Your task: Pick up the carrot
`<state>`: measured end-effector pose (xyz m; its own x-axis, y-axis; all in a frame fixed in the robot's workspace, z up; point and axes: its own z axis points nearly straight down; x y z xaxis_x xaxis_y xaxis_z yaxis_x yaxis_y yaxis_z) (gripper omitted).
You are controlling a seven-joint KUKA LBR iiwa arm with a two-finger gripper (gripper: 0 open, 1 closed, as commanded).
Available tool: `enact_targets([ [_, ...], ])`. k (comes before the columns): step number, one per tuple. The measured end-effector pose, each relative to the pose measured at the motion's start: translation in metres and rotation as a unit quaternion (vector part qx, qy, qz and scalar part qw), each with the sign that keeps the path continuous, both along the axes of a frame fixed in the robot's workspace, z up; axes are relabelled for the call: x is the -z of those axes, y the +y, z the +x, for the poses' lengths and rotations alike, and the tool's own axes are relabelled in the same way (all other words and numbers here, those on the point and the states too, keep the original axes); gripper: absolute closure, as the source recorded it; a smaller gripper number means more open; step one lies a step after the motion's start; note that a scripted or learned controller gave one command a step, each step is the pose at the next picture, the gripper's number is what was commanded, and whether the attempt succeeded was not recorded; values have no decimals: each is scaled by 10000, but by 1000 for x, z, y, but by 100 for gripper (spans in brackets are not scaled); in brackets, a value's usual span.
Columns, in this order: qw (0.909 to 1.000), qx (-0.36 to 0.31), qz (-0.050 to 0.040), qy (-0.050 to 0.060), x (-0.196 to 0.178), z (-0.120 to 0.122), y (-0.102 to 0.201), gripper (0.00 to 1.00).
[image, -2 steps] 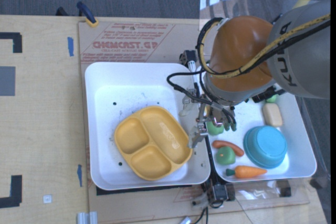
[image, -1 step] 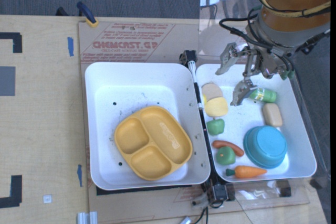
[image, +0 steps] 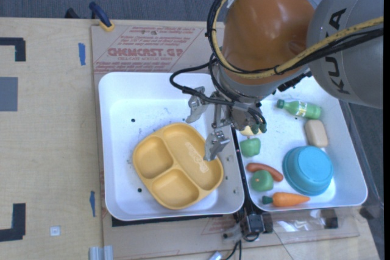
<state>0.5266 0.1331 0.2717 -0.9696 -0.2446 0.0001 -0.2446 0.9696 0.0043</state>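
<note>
- My gripper (image: 214, 144) is hovering over the yellow tray (image: 173, 167) in the left bin (image: 116, 131), fingers spread, pinching nothing.
- Carrot (image: 289, 198) is lying in the right bin (image: 350, 149), front edge.
- Next: I'm needing to swing right, then descend.

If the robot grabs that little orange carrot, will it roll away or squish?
The small orange carrot with a green tip looks like smooth, shiny plastic, so it is probably stiff and light, not squishy. Its round, tapered shape lies flat on the floor of the right white bin, so a nudge may well roll it or let it slip.
</note>
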Motion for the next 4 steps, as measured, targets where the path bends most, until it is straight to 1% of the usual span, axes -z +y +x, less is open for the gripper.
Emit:
enact_targets([
  [1, 9978, -657, -17, 30, 124, -21, 45, 0],
  [2, 9926, 1211, 36, -65, 168, 4, 34, 0],
  [3, 9811, 1921, 147, -185, 171, -33, 31, 0],
  [4, 9805, 1939, 175, -283, 159, -27, 30, 100],
])
